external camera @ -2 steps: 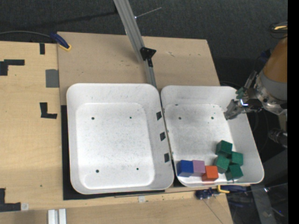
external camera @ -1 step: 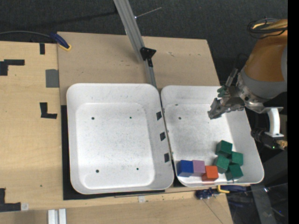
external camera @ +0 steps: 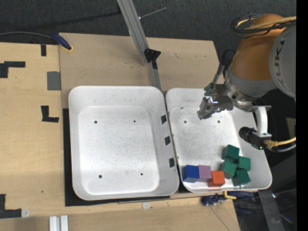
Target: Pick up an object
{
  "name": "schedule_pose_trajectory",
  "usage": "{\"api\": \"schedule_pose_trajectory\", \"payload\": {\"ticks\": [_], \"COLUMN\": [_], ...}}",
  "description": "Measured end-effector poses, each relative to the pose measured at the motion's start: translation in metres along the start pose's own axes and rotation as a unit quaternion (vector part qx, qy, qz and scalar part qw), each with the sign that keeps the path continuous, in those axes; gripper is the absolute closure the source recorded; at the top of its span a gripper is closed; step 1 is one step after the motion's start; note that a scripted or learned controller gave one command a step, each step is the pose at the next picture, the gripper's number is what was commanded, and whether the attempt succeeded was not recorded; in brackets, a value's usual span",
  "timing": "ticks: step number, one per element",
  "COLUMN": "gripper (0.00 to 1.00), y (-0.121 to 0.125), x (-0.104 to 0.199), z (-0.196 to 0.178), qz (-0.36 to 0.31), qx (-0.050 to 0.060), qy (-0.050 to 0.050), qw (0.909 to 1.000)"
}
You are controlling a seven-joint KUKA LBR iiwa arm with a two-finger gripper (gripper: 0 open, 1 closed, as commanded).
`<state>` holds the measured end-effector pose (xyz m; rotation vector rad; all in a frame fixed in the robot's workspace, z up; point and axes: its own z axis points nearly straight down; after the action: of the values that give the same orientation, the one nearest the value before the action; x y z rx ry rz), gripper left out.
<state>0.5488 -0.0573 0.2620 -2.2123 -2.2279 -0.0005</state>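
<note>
Blocks (external camera: pixel 226 170) cluster at 5 o'clock in the right bin (external camera: pixel 192 138): small, stiff, likely light. Your gripper (external camera: pixel 206 110) hangs at 12; can't tell its state. Pinch flat opposite sides.

Grey metal pole (external camera: pixel 136 25) slanting across wooden bench (external camera: pixel 106 57); blue-and-yellow clamp (external camera: pixel 62 41) lying near bench's far left corner

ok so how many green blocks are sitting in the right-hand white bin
4, clustered near the bin's lower right corner: one green block topmost, one right of it, one beside the orange cube, one lowest. They overlap, so another could be hidden.
</note>
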Motion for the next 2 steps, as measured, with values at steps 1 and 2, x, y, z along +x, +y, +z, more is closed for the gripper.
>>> {"api": "schedule_pose_trajectory", "payload": {"ticks": [1,2], "gripper": [1.00,1.00], "y": [0.001,-0.003], "x": [0.044,0.097], "z": [0.015,0.028], "qz": [0.001,0.000], "qx": [0.001,0.001], "qy": [0.000,0.000], "qw": [1.0000,1.0000]}}
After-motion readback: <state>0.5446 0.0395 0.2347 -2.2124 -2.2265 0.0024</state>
